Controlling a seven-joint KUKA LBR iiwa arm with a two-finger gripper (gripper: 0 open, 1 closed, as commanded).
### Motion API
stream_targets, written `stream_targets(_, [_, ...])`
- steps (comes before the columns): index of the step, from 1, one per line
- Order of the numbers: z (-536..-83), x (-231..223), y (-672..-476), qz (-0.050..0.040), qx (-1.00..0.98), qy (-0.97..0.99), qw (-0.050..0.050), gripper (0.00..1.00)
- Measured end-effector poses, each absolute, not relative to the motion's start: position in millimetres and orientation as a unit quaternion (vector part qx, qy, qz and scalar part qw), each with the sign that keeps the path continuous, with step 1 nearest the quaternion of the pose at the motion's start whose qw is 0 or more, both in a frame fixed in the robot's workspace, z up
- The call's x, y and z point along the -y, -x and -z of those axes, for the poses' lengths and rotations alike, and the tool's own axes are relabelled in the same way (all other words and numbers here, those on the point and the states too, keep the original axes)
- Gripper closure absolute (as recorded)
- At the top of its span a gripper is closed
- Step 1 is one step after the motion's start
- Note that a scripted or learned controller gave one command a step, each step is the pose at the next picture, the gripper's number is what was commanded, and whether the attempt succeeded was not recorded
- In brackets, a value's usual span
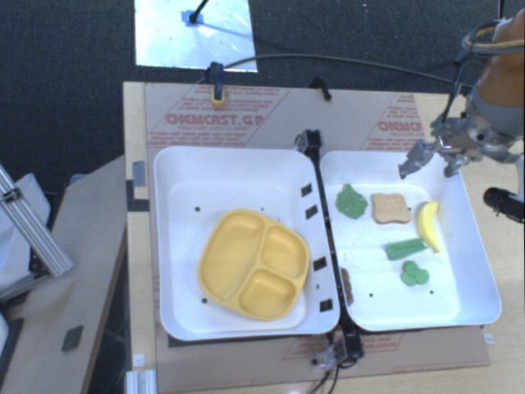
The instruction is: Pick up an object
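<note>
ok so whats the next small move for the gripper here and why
Probably lower toward the toast slice. The gripper hangs open above the right bin's far edge with nothing between its fingers, and the toast lies just below it in the picture, flat and apart from the banana and the green leafy piece.

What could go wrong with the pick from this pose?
1. The banana, toast and green stick lie close together in the right bin, so a descent could likely nudge a neighbour or catch two at once.
2. The gripper hangs open above the bin's far rim, not over any item; going straight down may hit the wall.
3. The banana lies near the right wall, leaving little finger room.
</note>
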State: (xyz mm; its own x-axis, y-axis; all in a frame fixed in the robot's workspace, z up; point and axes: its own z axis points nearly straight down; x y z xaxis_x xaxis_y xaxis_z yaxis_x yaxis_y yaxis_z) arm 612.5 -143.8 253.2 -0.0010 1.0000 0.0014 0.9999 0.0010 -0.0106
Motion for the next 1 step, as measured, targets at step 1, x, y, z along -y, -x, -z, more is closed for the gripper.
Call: stream_targets(1, [-260.6,143.5,-614.6,0.0004,0.708,0.706,-0.001,0.0])
